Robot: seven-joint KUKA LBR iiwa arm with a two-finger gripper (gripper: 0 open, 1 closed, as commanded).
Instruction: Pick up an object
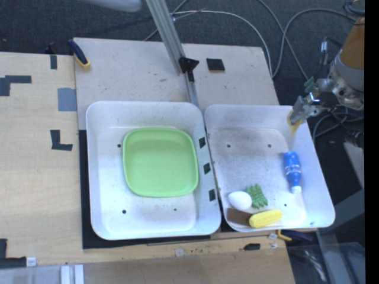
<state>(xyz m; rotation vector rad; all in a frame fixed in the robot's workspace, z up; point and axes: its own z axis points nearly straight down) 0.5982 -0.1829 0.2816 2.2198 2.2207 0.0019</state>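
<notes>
We are at the approach: our gripper (299,112) hovers at the right bin's (249,135) one-o'clock corner, jaws unreadable, so next we must descend toward five o'clock, where the bottle (292,170), egg (240,200), greens (257,195) and corn (265,218) lie.

plate (160,161) in left bin (98,158)

A blue bottle (292,170) lies flat in the right bin (249,129). A white egg (240,200), green leafy toy (257,195) and yellow corn (265,218) sit together near its front edge.
</notes>
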